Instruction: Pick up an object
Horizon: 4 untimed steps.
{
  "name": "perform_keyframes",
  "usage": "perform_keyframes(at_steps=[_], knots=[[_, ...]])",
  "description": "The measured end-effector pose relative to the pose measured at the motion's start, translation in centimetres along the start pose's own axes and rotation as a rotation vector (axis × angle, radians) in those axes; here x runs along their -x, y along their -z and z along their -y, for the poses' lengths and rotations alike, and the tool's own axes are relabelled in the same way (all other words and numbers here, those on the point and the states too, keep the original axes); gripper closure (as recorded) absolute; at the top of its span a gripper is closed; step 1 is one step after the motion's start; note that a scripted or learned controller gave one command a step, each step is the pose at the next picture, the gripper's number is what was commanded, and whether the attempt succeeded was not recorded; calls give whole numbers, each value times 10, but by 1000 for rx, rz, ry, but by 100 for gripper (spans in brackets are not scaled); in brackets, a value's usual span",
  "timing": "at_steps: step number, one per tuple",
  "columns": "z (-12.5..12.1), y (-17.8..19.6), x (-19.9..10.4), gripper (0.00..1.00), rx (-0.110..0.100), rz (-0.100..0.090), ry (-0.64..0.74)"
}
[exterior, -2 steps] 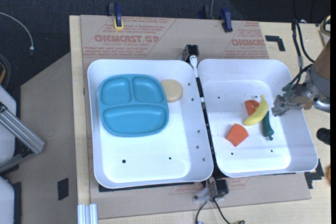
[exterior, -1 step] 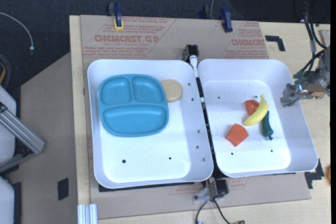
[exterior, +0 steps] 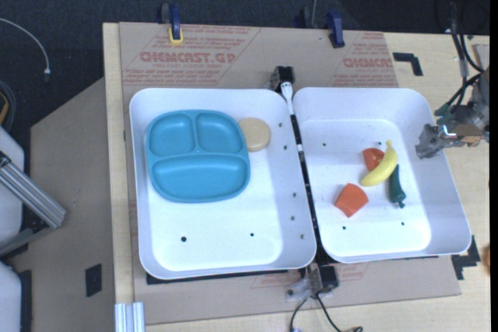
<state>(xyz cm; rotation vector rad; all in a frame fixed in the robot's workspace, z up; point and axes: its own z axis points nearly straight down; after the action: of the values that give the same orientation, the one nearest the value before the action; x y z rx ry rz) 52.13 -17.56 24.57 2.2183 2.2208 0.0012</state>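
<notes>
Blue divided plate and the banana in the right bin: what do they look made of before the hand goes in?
The blue divided plate looks like moulded plastic, matte to satin: one even colour, soft rounded ridges between its compartments. The banana looks like a plastic toy: flat uniform yellow, smooth and faintly shiny, though it is too small here to be sure.

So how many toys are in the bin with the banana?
4, all in the right bin: the banana, a red piece touching its top, a green one below it, and an orange block lower left.
</notes>
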Motion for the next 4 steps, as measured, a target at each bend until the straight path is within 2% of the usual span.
perform_keyframes(at_steps=[1,2,3,4], knots=[[-20,-13,-44,100,-3,-3,4],[-39,-5,-92,100,1,-2,5],[-64,-19,-135,100,0,-2,5],[-93,-25,-191,100,-1,-4,5]])
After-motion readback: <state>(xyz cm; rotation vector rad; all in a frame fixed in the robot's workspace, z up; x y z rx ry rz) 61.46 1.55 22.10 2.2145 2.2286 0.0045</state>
